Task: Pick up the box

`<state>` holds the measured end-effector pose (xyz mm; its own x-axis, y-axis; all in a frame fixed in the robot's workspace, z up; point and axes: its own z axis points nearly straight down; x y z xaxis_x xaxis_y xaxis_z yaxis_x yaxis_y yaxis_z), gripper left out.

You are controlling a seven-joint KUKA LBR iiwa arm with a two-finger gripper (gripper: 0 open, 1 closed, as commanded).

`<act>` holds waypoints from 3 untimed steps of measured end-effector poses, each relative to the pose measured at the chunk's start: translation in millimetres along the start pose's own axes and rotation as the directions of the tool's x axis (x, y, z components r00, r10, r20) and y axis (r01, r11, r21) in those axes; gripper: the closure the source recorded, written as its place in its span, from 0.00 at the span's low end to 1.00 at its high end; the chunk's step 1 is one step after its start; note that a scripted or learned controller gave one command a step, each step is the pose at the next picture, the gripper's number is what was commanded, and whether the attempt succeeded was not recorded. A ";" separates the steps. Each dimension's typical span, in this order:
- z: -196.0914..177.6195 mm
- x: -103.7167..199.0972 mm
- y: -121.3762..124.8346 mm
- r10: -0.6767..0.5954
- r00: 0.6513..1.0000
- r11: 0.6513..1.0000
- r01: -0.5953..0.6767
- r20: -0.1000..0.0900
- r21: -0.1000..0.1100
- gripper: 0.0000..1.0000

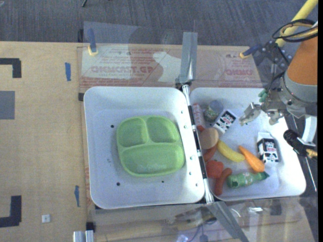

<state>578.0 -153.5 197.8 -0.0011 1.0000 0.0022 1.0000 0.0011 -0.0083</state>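
The end effector (251, 114) hung over the upper part of the right bin (295, 183), its pale metal fingers (247, 118) standing a little apart with nothing between them, and the grey arm with its orange band (305, 59) rose behind it toward the view's right edge. Two small boxes lay in that bin, both white with black cow-like patches and a dash of red. One box (225, 120) lay tilted just to the left of the end effector, close to but not touching the fingers; the other box (268, 150) lay below and slightly right of it, upright in the view, with black print across its middle. Between and below them, under the end effector, sat a yellow banana (230, 153), an orange carrot (252, 159) touching the banana's right end, and a green packet (246, 179) lower still. Farther left of the end effector, against the bin's inner wall, were a tan rounded item (210, 137), a red item (215, 169) and a small bottle (197, 115). Well to the left, the left bin (101, 105) held a green divided plate (150, 146) with three compartments. Both bins rested on the wooden surface (40, 135).
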 end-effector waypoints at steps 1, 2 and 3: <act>89.4 27.7 39.2 -0.053 0.999 0.999 0.053 0.001 -0.003 0.00; 114.9 45.9 74.2 0.207 0.978 0.976 -0.207 0.006 0.074 0.00; 114.5 59.0 73.5 0.301 0.954 0.951 -0.301 0.012 0.077 0.00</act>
<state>650.5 -94.1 82.9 0.2995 0.9540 -0.0124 0.9503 -0.2994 -0.0857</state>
